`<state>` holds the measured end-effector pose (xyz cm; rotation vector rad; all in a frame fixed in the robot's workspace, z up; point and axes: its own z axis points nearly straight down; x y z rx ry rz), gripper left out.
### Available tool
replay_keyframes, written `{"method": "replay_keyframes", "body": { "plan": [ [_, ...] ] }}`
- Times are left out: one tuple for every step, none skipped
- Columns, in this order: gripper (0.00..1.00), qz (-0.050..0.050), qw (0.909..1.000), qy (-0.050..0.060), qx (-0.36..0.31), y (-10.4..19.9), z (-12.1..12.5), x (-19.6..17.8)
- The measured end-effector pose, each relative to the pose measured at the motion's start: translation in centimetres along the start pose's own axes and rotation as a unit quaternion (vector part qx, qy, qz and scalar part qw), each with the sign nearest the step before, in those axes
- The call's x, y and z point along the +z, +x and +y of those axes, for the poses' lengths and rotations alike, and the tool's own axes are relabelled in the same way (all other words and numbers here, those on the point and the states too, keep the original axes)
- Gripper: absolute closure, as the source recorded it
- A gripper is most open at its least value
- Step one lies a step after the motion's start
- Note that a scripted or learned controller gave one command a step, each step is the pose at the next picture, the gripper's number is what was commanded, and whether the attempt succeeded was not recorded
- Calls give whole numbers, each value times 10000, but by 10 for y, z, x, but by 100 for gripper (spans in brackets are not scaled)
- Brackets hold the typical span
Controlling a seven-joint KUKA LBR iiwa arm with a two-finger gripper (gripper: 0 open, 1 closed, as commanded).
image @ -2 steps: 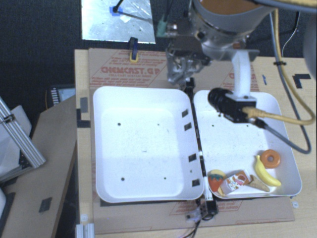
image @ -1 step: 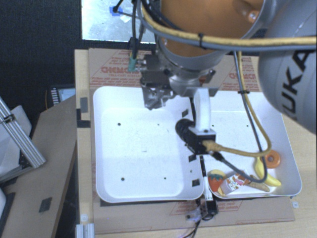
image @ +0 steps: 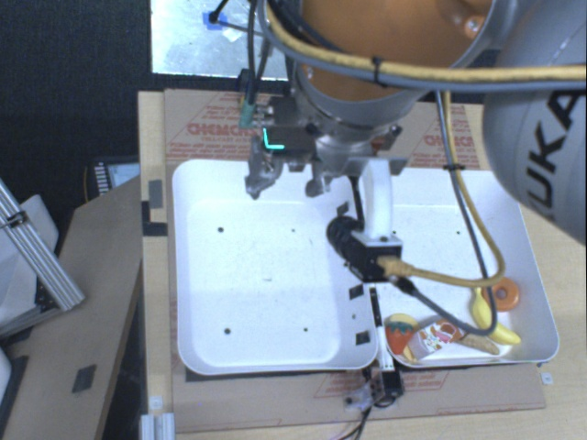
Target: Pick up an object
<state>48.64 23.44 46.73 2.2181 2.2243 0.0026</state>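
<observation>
My gripper (image: 287,183) hangs over the far edge of the left bin (image: 197,273), under the grey and orange wrist. Its two fingers stand apart, open, with only white bin floor showing between them. The loose objects lie in the near corner of the right bin (image: 541,324), well away from the gripper: a yellow banana (image: 488,324), an orange ring (image: 505,293), a white and red packet (image: 431,337) and an orange-red piece (image: 399,335) beside it. A yellow cable crosses above the banana.
A black fitting with cables (image: 359,250) hangs over the divide between the bins. Brown cardboard (image: 211,122) lies under both bins. Aluminium framing (image: 37,255) stands at the left.
</observation>
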Motion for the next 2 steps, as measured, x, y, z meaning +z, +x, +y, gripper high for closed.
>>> {"method": "replay_keyframes", "body": {
  "plan": [
    [0, 12, 10000, -50, 17, -4, 63, -72],
    [0, 2, 10000, 9, -20, 0, -3, -68]
  ]
}}
